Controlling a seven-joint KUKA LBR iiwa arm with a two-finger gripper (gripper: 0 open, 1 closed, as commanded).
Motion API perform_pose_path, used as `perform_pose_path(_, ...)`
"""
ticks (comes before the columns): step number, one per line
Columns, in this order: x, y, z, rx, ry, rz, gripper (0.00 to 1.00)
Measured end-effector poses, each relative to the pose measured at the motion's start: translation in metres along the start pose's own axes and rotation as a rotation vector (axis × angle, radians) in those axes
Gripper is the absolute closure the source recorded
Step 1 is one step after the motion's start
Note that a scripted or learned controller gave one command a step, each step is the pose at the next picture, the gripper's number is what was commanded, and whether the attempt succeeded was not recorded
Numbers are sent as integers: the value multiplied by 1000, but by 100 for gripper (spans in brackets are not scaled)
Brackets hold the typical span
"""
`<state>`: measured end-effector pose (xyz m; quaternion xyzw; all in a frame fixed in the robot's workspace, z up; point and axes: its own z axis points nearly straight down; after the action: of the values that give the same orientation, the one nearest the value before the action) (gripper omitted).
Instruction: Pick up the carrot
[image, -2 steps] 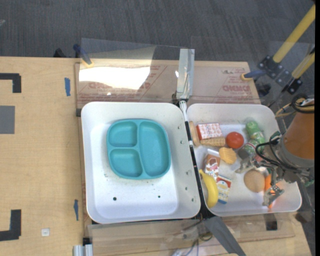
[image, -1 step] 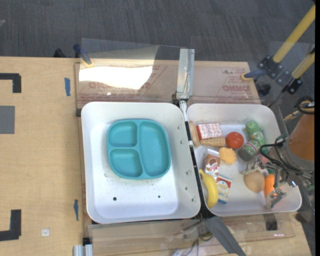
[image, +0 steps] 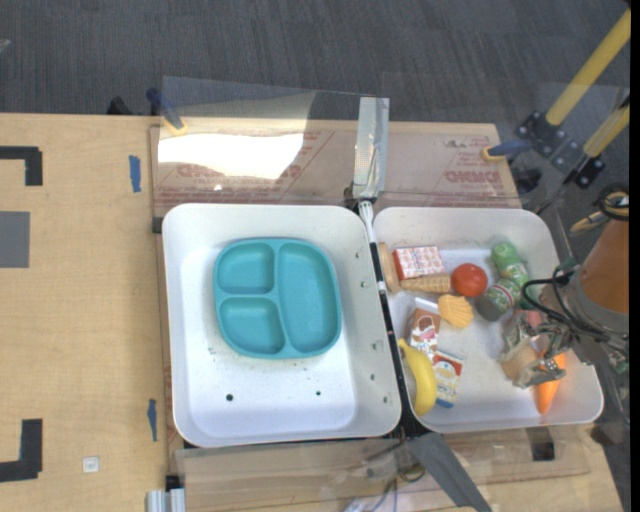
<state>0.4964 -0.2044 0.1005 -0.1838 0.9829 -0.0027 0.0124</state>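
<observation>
The carrot (image: 547, 393) is a small orange piece with a dark green top, lying at the front right corner of the right bin (image: 480, 418). My gripper (image: 528, 352) hangs low over that corner. It sits just above and left of the carrot, close to or touching its green end. Black cables and the gripper's body hide the tips. The arm's orange band (image: 612, 272) shows at the right edge.
The right bin also holds a red tomato (image: 468, 279), a green bottle (image: 508, 259), a red-and-white carton (image: 418, 262), a yellow banana (image: 421, 376), a yellow snack (image: 456, 311) and small packets (image: 446, 371). A teal divided plate (image: 278, 298) lies in the left bin (image: 190, 400).
</observation>
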Motion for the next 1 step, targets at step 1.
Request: perform_pose_path(1,0,0,1,-1,2,0,0)
